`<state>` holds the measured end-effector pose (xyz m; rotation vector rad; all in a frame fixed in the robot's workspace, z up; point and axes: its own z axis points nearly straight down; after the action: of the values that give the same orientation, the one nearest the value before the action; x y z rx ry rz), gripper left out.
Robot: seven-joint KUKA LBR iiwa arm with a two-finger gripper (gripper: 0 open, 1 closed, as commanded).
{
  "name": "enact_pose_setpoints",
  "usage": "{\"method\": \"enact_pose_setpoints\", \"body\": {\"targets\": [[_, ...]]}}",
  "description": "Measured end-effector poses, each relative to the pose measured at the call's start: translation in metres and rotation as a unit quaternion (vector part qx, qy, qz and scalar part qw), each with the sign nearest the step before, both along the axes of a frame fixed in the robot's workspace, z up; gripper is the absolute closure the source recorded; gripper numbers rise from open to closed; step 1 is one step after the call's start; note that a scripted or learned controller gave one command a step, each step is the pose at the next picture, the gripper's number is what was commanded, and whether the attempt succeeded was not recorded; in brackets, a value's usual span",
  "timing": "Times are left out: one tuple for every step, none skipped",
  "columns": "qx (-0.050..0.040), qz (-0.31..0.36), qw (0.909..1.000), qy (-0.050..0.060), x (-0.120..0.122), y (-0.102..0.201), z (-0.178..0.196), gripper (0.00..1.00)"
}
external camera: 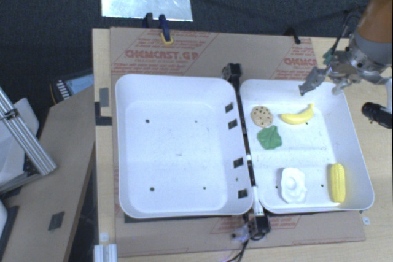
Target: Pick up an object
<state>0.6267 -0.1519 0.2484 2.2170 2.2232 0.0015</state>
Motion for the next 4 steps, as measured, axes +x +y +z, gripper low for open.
{"method": "enact_pose_setpoints", "body": {"targets": [[-0.0002,0.002,1.0,-0.002,0.001,0.0,0.011,1.0],[0.0008,-0.002,1.0,0.001,-0.08,0.011,0.042,1.0],[0.0021,0.006,1.0,-0.001,-0.087,0.106,0.066,1.0],[-0.0011,-0.004,1.0,-0.002,-0.131,0.038,0.101,1.0]]}}
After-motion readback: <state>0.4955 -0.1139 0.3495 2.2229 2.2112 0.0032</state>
